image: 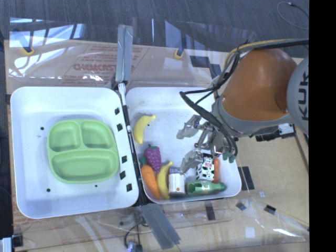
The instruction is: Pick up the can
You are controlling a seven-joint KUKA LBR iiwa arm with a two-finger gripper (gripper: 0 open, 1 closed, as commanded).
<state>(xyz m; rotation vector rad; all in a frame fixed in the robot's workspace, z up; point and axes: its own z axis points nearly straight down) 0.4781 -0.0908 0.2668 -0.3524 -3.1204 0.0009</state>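
Observation:
The can (176, 184) is small and silver with a pale label. It stands at the front edge of the right bin (163, 101), between a banana (164, 180) and a green bottle (206, 187). My gripper (190, 145) hangs over the middle of the right bin, just behind and to the right of the can. It is open, and nothing sits between its fingers (188, 128). The lower finger ends near a cow-patterned carton (207, 168), a short way from the can's top.
The right bin also holds a second banana (143, 127), purple grapes (153, 157), a carrot (149, 181) and an orange piece (216, 170) beside the carton. A green divided plate (81, 150) lies in the left bin (26, 109). The arm's orange band (260, 85) overhangs the right bin's right side.

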